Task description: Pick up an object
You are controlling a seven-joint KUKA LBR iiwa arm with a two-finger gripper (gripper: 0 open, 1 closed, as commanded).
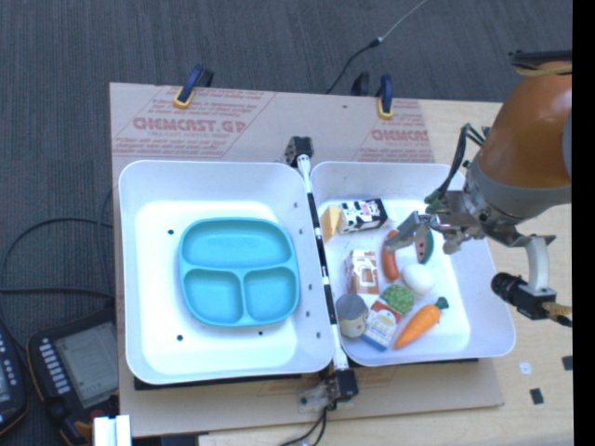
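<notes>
Carrot [417, 324] nearest the camera, lying in the right bin [483, 337] at its front, long axis slanting from lower left up to the green top at upper right. Just behind, broccoli [398, 297], then white egg-shaped piece [419, 277], touching or nearly so. Directly above that piece, gripper [420, 240] hanging over the bin's middle, reaching in from the right; fingers spread, nothing visibly clamped between them, though a green-and-red watermelon slice [427, 246] sits right at the tips. Probable target therefore straight below and slightly toward the camera. Farther back, milk carton [361, 215].
</notes>
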